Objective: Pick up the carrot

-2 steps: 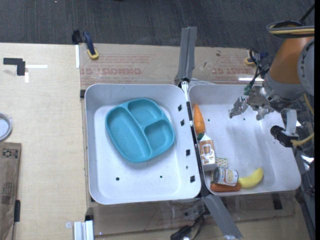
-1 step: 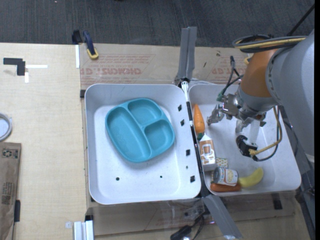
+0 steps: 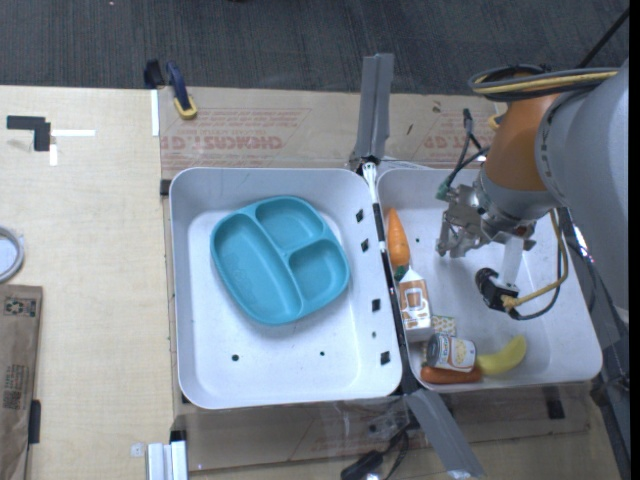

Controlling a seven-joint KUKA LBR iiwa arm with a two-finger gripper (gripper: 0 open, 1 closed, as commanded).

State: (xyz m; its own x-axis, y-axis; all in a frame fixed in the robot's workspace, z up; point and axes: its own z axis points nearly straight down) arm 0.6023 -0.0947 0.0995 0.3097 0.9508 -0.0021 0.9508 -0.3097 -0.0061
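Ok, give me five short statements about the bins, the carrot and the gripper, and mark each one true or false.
1. The carrot lies in the right bin, against its left wall. True.
2. The blue divided plate sits in the right bin. False: it sits in the left bin.
3. The gripper has the carrot between its fingers. False: it hangs over the right bin, apart from the carrot, to that carrot's right.
4. A banana lies near the front of the right bin. True.
5. The banana rests on the blue plate. False: it lies on the right bin's floor, beside a small can.
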